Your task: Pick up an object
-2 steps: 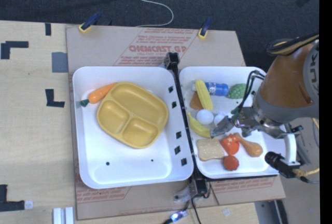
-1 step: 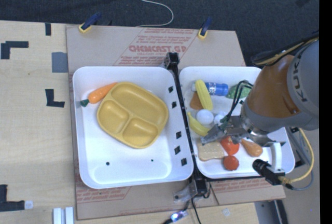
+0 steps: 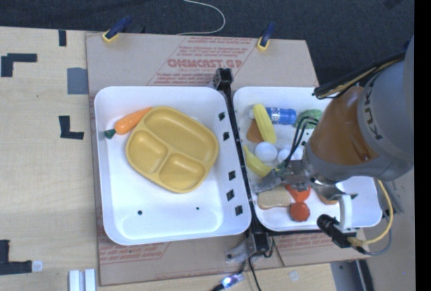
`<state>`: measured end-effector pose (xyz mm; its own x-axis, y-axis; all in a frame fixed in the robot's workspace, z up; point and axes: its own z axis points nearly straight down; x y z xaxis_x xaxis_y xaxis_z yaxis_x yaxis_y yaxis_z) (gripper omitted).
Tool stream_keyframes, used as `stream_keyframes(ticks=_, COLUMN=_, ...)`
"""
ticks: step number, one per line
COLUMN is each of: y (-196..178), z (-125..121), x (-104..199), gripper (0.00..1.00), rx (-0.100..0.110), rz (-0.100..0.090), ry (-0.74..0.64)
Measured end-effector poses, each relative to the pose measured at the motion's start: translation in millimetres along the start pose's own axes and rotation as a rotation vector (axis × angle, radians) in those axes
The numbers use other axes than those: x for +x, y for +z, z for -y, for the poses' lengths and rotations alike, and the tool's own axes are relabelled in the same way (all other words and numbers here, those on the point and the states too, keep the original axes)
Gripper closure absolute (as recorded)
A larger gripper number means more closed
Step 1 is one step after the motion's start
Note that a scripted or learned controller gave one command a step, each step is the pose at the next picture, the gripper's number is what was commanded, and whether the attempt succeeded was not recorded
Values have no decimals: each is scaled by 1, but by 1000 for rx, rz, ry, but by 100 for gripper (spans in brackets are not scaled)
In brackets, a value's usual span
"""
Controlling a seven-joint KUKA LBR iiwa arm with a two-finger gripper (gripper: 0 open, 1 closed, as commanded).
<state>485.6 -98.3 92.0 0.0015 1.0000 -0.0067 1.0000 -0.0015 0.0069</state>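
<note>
My gripper [image 3: 286, 180] is low in the right bin [image 3: 369, 214], over a cluster of toy food. Just below it lie a tan bread slice [image 3: 273, 199] and a red tomato [image 3: 300, 211], with an orange-red piece [image 3: 298, 192] right at the gripper's tip. A yellow banana [image 3: 256, 163] and a white egg [image 3: 266, 151] sit to its left. Further back are a corn cob [image 3: 262, 122], a blue bottle [image 3: 281, 115] and a green item [image 3: 311, 116]. The arm's bulk hides the bin's right half. Nothing is visibly held.
The left bin [image 3: 101, 168] holds a yellow divided plate [image 3: 172, 148] and a carrot [image 3: 129, 121] at its back left. A black divider [image 3: 232, 148] separates the bins. Both rest on cardboard [image 3: 202, 60] on the bench.
</note>
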Motion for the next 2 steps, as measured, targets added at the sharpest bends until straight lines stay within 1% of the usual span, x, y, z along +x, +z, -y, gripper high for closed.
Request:
stream_keyframes(ticks=1, y=-11, z=0, x=1, gripper=100, rx=2, rz=-4, ry=-1)
stream_keyframes(ticks=2, y=-68, z=7, x=3, gripper=100, rx=7, rz=-7, ry=-2)
